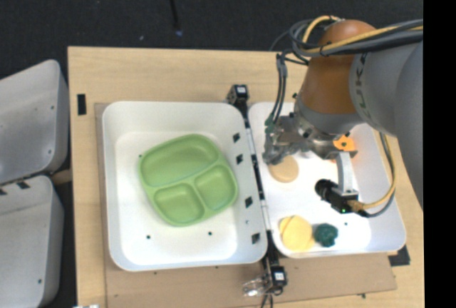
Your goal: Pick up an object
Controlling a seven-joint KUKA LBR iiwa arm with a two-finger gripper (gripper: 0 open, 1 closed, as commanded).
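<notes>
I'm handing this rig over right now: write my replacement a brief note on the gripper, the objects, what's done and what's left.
Gripper: low in the right bin, at its left wall, just above the tan round piece. Whether its fingers are open can't be read.
Objects: tan piece beside the gripper; yellow round piece and dark green piece side by side at the bin's near edge. Green divided tray lies in the left bin.
Done: arm positioned over the tan piece.
Left: nothing seen lifted; grasp and raise an object.

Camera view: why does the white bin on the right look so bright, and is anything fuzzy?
Camera view: the right bin glares nearly washed out under strong light; the green tray in the left bin shows evenly; the gripper looks soft and slightly blurred.
</notes>
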